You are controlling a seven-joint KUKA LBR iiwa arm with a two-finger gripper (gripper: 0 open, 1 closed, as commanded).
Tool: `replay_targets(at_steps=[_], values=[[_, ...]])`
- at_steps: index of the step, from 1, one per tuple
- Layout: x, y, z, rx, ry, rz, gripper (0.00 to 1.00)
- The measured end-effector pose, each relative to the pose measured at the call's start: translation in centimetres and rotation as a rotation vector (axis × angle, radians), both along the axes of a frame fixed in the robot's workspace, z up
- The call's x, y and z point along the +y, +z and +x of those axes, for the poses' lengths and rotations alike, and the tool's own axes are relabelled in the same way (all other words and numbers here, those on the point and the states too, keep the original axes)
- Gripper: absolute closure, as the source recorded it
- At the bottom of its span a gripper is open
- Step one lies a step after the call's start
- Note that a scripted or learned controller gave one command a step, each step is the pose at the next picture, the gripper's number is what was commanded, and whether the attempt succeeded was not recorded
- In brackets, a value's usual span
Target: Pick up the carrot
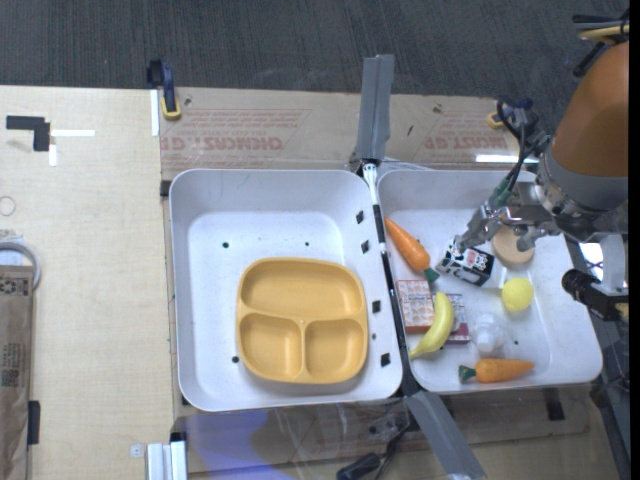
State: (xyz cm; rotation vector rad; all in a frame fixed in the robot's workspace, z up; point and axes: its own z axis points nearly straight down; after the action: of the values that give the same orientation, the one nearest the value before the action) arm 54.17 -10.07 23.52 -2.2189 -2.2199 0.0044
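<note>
Carrot point(407, 245): right bin point(570, 373), upper-left corner, beside the dividing wall.
Second carrot point(497, 370): near front edge.
Gripper point(478, 236): right of first carrot, apart; fingers spread, grasping nothing.

We see our arm point(590, 118) as a broad rounded orange band above a grey metallic wrist section, thin black cables looping beside it, and a gripper point(470, 258) of silvery linkage bars ending in a black-and-white block, with dark fittings at the lower right.
</note>
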Motion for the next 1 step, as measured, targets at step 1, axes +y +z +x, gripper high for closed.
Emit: replay_targets(at_steps=[1], values=[[4.26, -4.49, 2.15, 0.001, -0.195, -0.001, 0.0]])
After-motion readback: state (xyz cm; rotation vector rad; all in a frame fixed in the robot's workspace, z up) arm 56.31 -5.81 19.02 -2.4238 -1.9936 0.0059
